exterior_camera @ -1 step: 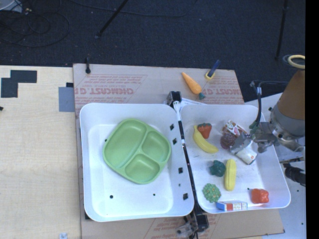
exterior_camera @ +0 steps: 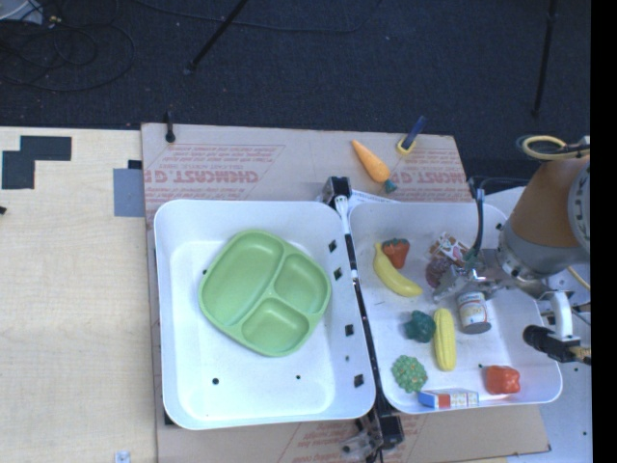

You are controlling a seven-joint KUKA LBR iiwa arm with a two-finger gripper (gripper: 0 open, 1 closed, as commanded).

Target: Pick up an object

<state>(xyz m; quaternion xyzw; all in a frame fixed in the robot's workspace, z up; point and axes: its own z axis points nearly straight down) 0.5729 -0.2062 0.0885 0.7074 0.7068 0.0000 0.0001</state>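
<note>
The right bin (exterior_camera: pixel 525 394) holds several toy items: a yellow banana (exterior_camera: pixel 395 273), a strawberry (exterior_camera: pixel 394 252), a corn cob (exterior_camera: pixel 443 339), a dark green piece (exterior_camera: pixel 419 326), a light green bumpy piece (exterior_camera: pixel 409 372), a red-orange fruit (exterior_camera: pixel 501 380), a small can (exterior_camera: pixel 471 312), a flat box (exterior_camera: pixel 448 398) and a crinkled packet (exterior_camera: pixel 446 250). My gripper (exterior_camera: pixel 453 276) reaches in from the right. It hangs low over the bin's upper middle, just below the packet and above the can. A dark item under it is partly hidden.
The left bin (exterior_camera: pixel 183 384) holds a green divided plate (exterior_camera: pixel 265 292). A toy carrot (exterior_camera: pixel 371 162) and a blue-and-yellow tool (exterior_camera: pixel 412 135) lie on the cardboard behind the bins. The divider between the bins runs at about (exterior_camera: pixel 352 297).
</note>
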